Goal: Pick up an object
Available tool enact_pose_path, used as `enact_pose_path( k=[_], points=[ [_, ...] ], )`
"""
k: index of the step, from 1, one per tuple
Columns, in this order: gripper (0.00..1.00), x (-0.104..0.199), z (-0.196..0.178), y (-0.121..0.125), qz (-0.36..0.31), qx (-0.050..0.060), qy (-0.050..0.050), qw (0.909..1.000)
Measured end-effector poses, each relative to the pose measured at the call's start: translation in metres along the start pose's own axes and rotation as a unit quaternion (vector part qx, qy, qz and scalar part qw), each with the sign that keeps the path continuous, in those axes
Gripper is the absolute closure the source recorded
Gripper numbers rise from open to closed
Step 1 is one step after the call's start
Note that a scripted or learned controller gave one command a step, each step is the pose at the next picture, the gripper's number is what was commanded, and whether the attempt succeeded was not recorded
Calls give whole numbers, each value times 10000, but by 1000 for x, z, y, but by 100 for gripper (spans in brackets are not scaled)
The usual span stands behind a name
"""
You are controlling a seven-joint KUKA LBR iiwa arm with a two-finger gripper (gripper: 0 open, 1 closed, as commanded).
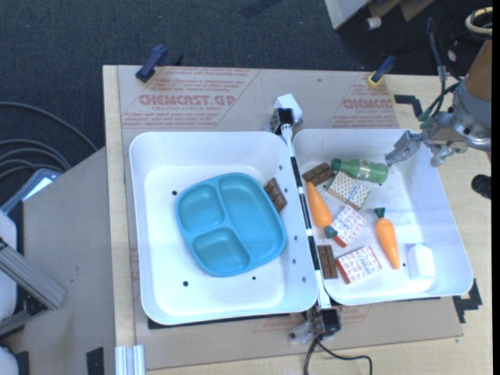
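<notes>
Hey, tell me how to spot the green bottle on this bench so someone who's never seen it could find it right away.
Start at the right-hand white bin, the one crowded with small items. Look along its far side, near the gripper, where the green bottle lies on its side. It is the only green thing there; its neighbours are two orange carrots, patterned little boxes and brown chocolate pieces.

Bench [117, 170] bears 2 white bins [156, 287]
</notes>
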State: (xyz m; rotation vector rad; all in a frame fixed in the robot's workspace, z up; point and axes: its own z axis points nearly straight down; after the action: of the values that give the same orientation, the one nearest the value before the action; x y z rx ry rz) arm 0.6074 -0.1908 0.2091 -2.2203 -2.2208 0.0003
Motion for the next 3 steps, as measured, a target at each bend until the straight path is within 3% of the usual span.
enact_pose_path(
  k=[1, 2, 3],
  points=[
    [0, 2, 125, -72, 4, 4, 0, 10000],
    [0, 46, 125, -112, -2, 9, 6, 10000],
    [100, 46, 115, -111, 4, 2, 3, 10000]
  ],
)
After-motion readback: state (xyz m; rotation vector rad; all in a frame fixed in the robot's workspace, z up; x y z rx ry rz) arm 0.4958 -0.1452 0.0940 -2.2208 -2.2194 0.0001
